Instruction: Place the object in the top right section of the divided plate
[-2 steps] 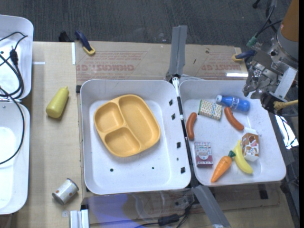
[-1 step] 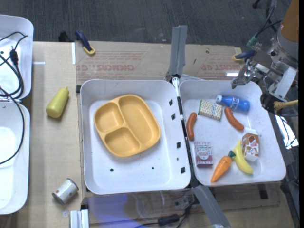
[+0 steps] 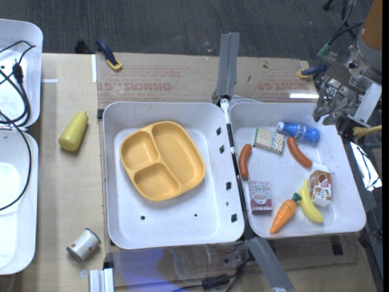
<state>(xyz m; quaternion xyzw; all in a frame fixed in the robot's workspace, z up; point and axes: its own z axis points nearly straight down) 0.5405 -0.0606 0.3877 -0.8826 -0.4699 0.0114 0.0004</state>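
The pincer hangs at the upper right corner of the right bin, above the bin's rim, with nothing between its tips; whether it is released or clenched I cannot tell, for the view blurs there. The divided plate, yellow and with three sections, lies tilted in the left bin, and nothing lies in any of its sections. In the right bin lie the toy foods: a blue bottle just below and left of the pincer, a patterned packet beside it, an orange sausage under the bottle, a second sausage near the bin's left wall, a small red box, a carrot, a banana and a small carton that touches the banana. Which of these is the task's object cannot be told; all are in the right bin, well apart from the plate. On the worktop, left of the bins, lie a yellow squeeze bottle and a small can on its side.
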